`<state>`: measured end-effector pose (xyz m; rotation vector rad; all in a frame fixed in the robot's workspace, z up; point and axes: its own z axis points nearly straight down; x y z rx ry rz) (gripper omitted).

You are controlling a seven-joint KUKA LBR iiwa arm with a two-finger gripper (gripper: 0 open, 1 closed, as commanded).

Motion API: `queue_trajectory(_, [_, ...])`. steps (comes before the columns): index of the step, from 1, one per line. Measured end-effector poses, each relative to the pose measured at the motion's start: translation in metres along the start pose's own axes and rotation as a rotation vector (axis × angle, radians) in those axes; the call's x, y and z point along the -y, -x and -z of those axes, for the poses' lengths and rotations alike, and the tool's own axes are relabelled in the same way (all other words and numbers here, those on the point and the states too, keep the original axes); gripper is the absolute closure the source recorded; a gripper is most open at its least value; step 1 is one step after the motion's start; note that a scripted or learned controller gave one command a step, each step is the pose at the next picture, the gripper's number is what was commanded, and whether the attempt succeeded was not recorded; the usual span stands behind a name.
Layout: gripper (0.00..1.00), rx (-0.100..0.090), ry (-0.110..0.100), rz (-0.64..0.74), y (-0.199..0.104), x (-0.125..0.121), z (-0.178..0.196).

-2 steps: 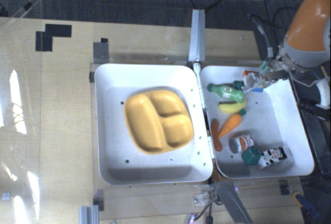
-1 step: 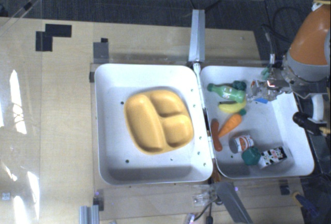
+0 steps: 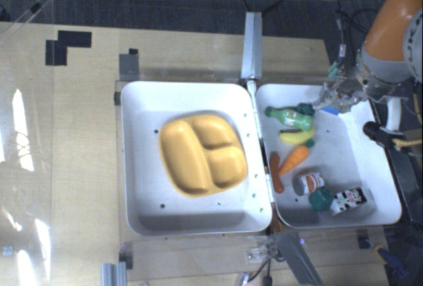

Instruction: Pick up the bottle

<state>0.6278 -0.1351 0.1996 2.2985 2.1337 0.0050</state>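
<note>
The green bottle [image 3: 291, 117] is found lying on its side in the far left part of the right bin [image 3: 380, 212], its white-labelled body pointing left and its darker cap end pointing right. Just on its near side a yellow banana [image 3: 296, 137] is lying, apparently touching it, and nearer again an orange carrot [image 3: 293, 158] is set at a slant. A small can [image 3: 309, 182], a dark green rounded piece [image 3: 320, 199] and a black-and-white carton [image 3: 348, 199] are gathered toward the near edge of the same bin. The left bin [image 3: 139, 212] is occupied by a yellow divided tray [image 3: 202, 153].

The gripper [image 3: 334, 99] is seen above the far edge of the right bin, just right of the bottle's cap end. Nothing is seen held in it, and whether it is open or shut cannot be told, since the tool is small and blurred against the bin wall.

The step in hand is judged to be the approach: the bottle has not been lifted and is resting on the bin floor. For the next move, the gripper would need to be shifted left over the bottle's body, turned so that the narrow width is spanned, and lowered. Care would be called for on the near side, where the banana leaves little room, and at the far side, where the bin wall is close.
</note>
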Motion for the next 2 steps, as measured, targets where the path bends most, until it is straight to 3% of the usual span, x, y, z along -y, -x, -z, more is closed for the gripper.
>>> queue_trajectory(2, [1.0,0.0,-0.003,-0.019,-0.015,0.033,-0.001])
